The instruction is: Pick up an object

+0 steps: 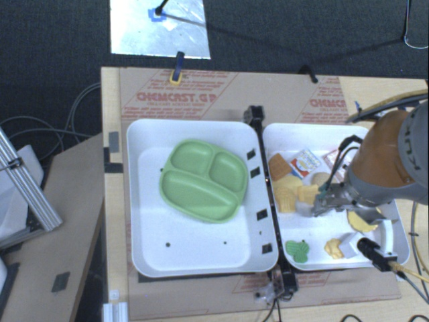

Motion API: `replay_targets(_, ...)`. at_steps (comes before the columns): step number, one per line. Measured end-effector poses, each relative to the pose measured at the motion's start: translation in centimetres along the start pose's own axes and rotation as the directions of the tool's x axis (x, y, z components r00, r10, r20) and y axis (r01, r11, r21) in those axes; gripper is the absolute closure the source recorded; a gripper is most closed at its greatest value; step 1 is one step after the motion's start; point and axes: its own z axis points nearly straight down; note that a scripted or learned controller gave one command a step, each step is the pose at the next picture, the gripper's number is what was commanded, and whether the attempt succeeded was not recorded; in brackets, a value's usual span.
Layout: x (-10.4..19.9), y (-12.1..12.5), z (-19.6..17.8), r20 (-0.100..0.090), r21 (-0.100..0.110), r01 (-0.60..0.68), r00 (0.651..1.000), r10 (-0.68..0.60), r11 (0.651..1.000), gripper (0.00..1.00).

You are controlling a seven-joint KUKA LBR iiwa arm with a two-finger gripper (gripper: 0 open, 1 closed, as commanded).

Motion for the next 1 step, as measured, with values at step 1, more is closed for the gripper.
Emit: replay_targets(1,0.11,0.57,-6.33,0.001,-0.004,0.003,1.000,-0.003,1.000,1.00)
